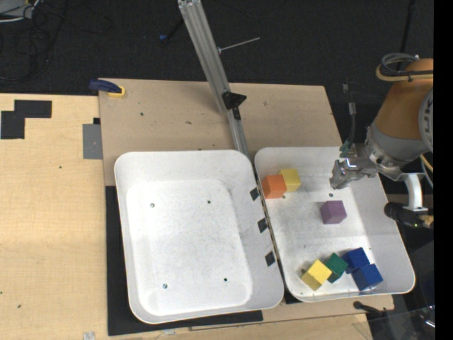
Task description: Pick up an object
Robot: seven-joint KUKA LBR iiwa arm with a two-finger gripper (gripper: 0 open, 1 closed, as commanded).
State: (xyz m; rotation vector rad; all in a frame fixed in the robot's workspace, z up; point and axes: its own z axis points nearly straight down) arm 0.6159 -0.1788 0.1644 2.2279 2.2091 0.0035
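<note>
Approach step: hand (342, 173) over the right bin (396, 278), nothing visibly held; can't tell how open it is. Purple cube (333, 212) sits just below it. Next: descend, centre, grasp.

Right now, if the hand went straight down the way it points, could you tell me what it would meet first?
Most likely the bare floor of the right bin. The hand hangs just above and right of the purple cube, so it might clip that cube's upper edge, but depth is hard to judge from this slanted view.
</note>
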